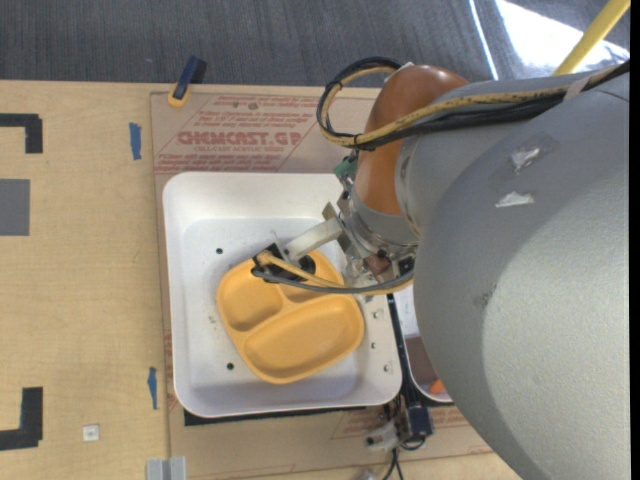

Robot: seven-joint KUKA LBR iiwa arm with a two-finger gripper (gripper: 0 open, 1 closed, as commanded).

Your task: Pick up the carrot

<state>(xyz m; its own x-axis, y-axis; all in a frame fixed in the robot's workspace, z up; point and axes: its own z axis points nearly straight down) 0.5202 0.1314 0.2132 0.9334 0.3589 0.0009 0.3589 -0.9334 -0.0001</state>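
We see the grey arm (520, 298) with its orange band reaching in from the right. Its gripper (370, 264) sits low over the right edge of a yellow plastic divided plate (300, 343), which lies in the left shallow white bin (190, 268). We cannot tell how far the gripper is open, or whether it has hold of anything. We cannot tell where the carrot lies. 1 small orange-red sliver (425, 381) peeks from under the arm in the right bin (437, 397), too hidden to identify.
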